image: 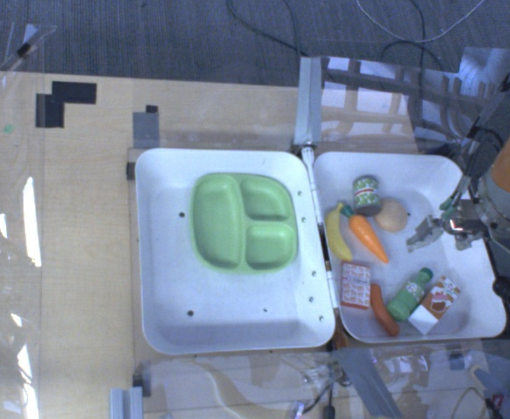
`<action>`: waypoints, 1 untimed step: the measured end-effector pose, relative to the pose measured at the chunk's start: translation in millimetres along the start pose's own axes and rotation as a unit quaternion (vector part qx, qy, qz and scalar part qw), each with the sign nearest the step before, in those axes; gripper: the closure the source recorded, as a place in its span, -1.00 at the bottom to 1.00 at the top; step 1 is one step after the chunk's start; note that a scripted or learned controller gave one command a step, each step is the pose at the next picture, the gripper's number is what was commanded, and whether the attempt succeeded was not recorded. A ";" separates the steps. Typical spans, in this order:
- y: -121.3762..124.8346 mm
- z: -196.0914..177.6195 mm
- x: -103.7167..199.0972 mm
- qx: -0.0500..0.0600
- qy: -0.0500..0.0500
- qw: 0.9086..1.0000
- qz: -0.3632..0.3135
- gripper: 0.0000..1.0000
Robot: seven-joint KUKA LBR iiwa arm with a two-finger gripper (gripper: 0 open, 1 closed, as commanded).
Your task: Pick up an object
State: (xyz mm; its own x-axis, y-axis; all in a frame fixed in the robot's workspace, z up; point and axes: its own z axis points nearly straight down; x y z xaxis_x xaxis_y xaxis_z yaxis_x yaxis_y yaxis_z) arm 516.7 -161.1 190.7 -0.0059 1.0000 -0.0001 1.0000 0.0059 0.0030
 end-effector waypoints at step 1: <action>72.7 102.2 25.2 -0.005 -0.001 0.997 -0.072 -1.00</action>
State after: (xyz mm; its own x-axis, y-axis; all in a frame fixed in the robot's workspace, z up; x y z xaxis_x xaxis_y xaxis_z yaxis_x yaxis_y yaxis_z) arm 589.5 -135.5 88.7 -0.1487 0.9889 -0.0041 0.9888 0.1488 0.0133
